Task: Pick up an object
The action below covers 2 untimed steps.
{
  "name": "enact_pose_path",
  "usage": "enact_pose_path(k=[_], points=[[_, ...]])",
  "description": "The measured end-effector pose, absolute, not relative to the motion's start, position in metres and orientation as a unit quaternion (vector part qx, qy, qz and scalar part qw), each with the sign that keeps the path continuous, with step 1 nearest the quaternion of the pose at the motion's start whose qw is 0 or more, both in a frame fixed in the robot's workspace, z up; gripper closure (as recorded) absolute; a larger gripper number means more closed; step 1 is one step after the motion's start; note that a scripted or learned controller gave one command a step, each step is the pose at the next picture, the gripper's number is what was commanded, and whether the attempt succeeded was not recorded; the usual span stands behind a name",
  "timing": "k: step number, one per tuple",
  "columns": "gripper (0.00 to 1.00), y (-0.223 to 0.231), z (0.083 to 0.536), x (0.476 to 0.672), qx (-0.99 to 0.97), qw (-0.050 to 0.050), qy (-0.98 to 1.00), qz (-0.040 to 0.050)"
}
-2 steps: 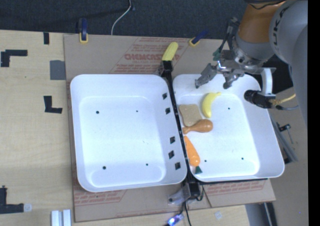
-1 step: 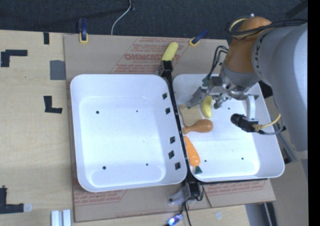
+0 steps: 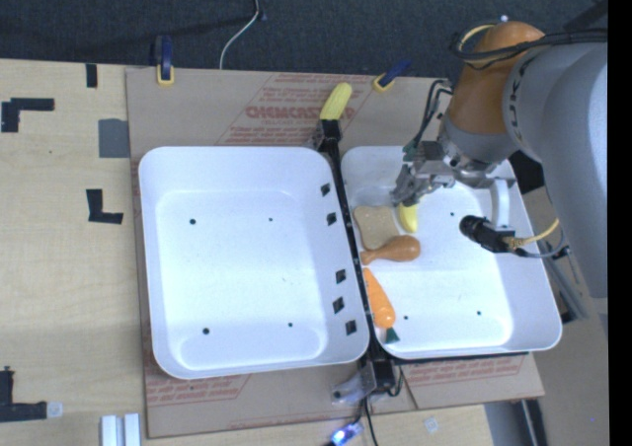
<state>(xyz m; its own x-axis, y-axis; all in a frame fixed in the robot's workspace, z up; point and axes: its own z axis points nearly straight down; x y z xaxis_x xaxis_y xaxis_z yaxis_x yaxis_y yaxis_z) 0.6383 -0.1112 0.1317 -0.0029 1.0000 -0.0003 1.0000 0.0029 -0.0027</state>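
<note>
White and shallow, the left plastic bin (image 3: 237, 257) sits beside the right white bin (image 3: 513, 331). Along the right bin's left wall lie an orange carrot-shaped toy (image 3: 379, 302), a brown drumstick-shaped toy (image 3: 393, 251) and a tan flat piece (image 3: 373, 224). Just right, a yellow object (image 3: 407, 218) is partly hidden under the grey two-finger gripper (image 3: 409, 195); whether its fingers pinch it or stand spread, I cannot tell.

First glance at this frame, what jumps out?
The grey arm with its orange band reaching in from the right, its hand low over the right white bin at a small yellow piece. Beside it, along that bin's left side, lie a tan slab, a brown drumstick-shaped toy and an orange carrot-shaped toy.
</note>
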Motion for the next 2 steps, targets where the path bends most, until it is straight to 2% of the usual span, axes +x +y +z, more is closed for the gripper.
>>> enact_pose_path(k=[1,2], points=[[1.0,-0.167,0.126,0.566,-0.709,0.002,-0.705,0.0035],[1.0,-0.075,0.188,0.616,-0.703,-0.002,-0.711,-0.0031]])
